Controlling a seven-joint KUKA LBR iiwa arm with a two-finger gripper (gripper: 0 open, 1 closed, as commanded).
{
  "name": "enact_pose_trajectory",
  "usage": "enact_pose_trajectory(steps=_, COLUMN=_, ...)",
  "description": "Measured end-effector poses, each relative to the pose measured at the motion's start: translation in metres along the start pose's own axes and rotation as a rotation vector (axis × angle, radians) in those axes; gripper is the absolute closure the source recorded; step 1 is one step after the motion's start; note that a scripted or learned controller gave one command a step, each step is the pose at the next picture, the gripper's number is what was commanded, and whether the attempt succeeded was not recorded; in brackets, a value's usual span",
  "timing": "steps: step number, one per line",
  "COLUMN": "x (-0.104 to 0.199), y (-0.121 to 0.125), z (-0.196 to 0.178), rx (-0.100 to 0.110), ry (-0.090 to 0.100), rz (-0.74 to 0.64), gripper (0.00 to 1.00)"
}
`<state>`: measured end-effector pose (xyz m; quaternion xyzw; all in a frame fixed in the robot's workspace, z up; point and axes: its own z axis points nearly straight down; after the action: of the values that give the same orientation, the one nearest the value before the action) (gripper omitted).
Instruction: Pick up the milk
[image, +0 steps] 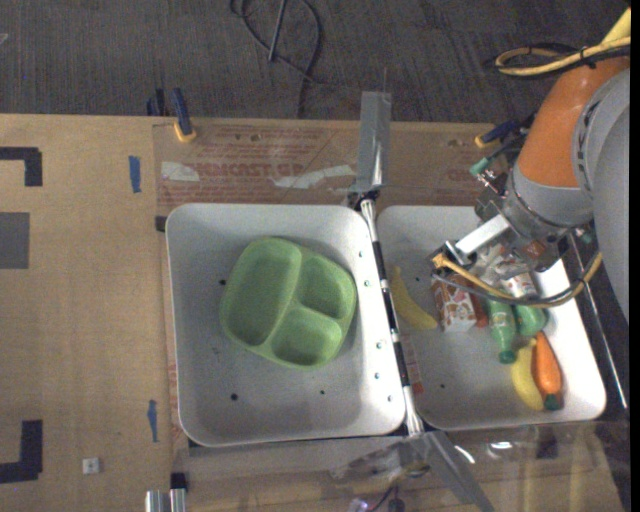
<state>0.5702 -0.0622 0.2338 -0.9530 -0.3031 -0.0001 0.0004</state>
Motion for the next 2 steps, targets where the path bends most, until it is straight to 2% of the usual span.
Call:
enact_pose_trajectory(steps=1, x=-0.001, y=0.000, z=0.001, rx=0.002, ry=-0.003, rz=0.000, gripper=0.00)
enact_pose_trajectory(steps=2, x=-0.028, y=0.020, z=0.106, rx=0.002, ry=-0.001, rz=-0.054, gripper=0.00)
